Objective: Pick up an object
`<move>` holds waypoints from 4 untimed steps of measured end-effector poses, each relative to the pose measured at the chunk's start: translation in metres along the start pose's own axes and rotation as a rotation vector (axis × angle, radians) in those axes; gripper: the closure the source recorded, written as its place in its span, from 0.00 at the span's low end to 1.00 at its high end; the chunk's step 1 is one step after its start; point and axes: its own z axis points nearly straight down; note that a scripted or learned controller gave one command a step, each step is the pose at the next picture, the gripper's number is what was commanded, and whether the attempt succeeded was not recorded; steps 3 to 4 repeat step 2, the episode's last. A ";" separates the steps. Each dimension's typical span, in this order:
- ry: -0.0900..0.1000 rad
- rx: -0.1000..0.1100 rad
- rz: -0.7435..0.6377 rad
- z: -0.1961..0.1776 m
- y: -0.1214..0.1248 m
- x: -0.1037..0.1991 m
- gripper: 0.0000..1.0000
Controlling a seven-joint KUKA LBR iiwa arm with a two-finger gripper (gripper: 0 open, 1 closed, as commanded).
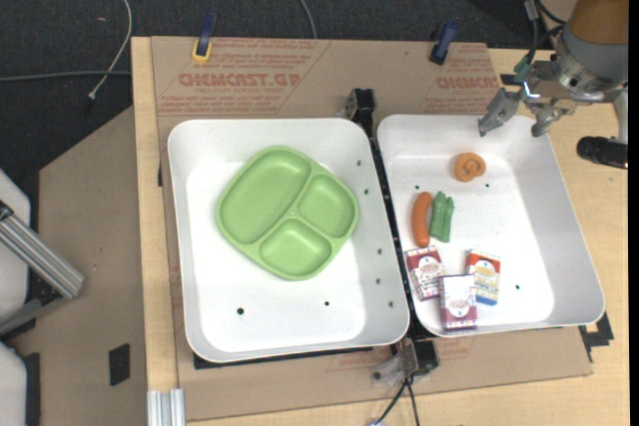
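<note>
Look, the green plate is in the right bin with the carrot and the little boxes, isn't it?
Not quite. The camera view shows the green plate lying by itself in the left bin. The carrot and the little boxes are in the right bin, as you said.

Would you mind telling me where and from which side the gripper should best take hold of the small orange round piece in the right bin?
Grip the orange round piece across its middle, coming straight down. It lies alone on the right bin floor, apart from the carrot, so either side is likely free. The gripper hovers open nearby.
</note>
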 end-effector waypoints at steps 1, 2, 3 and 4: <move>-0.002 -0.008 -0.001 -0.004 0.002 0.000 0.00; -0.001 -0.006 -0.003 0.035 0.004 -0.001 0.00; -0.001 -0.006 -0.003 0.035 0.004 -0.001 0.00; -0.001 -0.006 -0.003 0.035 0.004 -0.001 0.00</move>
